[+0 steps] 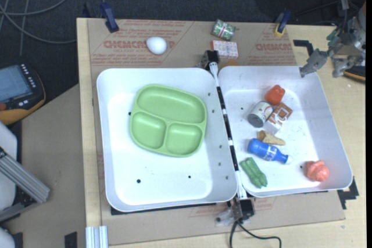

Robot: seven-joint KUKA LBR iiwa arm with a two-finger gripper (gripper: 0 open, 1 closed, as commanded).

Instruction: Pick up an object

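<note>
Jaws (pixel 311 64) hover at upper-right edge of right bin (pixel 331 125), fingers' state can't tell. Nearest obj: red toy (pixel 275 93), below-left of jaws, well apart. Blue bottle (pixel 268 151) farther down, long axis roughly left-right

Materials and finish, both bins

Bins (pixel 116 142) smooth white plastic, slight sheen. Green tray (pixel 168 120) matt moulded plastic. Blue bottle (pixel 267 151) glossy plastic. Can (pixel 258 114) dull grey metal with paper label. Board (pixel 180 38) under bins matt brown printed cardboard. Egg (pixel 156 45) smooth, white.
</note>
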